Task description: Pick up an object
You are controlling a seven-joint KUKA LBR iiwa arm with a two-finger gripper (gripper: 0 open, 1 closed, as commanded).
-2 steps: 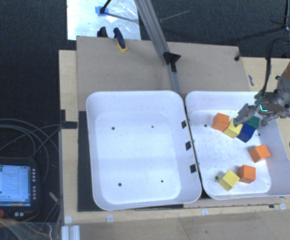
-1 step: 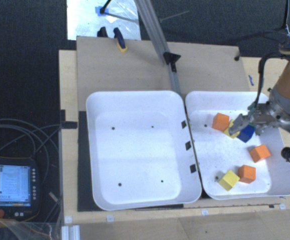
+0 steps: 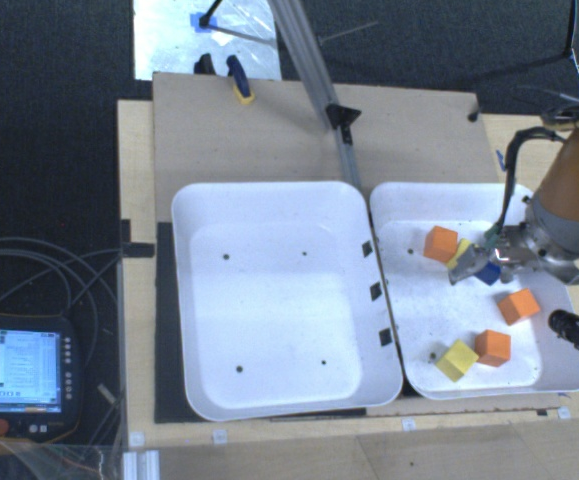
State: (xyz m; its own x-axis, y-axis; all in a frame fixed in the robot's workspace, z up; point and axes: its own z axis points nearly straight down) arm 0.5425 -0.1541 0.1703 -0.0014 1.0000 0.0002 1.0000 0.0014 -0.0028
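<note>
The right bin (image 3: 409, 363) holds several small blocks. An orange cube (image 3: 441, 243) lies at its upper middle, with a yellow block (image 3: 460, 252) right beside it. My gripper (image 3: 472, 266) hangs low over the bin just right of that yellow block. A blue block (image 3: 488, 275) peeks out from under the gripper's lower side, partly hidden by it. Whether the blue block is held cannot be seen. Further down lie an orange cube (image 3: 517, 306), another orange cube (image 3: 492, 347) and a yellow cube (image 3: 457, 360).
The left bin (image 3: 194, 228) sits beside the right one, with black clips along the shared rim. A grey pole (image 3: 309, 58) slants across the back of the bench. A pendant with a lit screen (image 3: 24, 373) lies on the floor at left.
</note>
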